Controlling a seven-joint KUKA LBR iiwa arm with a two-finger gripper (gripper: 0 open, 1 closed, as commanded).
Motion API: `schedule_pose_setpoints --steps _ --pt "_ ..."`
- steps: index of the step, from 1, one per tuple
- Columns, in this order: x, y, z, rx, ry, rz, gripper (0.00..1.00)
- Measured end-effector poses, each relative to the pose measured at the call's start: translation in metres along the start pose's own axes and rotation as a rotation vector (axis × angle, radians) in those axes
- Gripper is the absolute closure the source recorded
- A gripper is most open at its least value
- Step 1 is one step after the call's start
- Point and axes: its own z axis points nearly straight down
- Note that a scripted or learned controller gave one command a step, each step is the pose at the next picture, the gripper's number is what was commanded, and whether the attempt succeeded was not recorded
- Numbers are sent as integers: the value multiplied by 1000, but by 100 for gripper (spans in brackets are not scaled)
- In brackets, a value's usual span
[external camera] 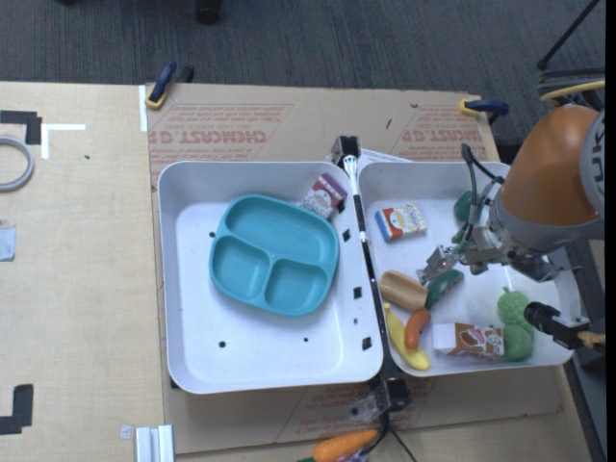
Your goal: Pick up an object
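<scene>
Gripper low in right bin, grip state indeterminable; one hot dog, one banana, one teal tray.

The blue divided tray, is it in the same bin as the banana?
No, the blue tray lies in the left bin; the banana is in the right bin.

Hidden, cropped and unreadable parts of the scene

The arm is running off the frame at 3 o'clock, and its wrist is covering the far corner of the right bin and part of a dark green object. The gripper is too small and cluttered for its fingers to be made out. An orange toy is being cut by the 6 o'clock edge. Print on the small packet is staying illegible.
</scene>
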Motion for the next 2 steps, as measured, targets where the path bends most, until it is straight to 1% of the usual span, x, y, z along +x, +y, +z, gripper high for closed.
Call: schedule_pose_setpoints --steps 1,2 --pt "3 -13 60 -5 -1 19 0" --pt "3 -13 50 -5 1 21 100"
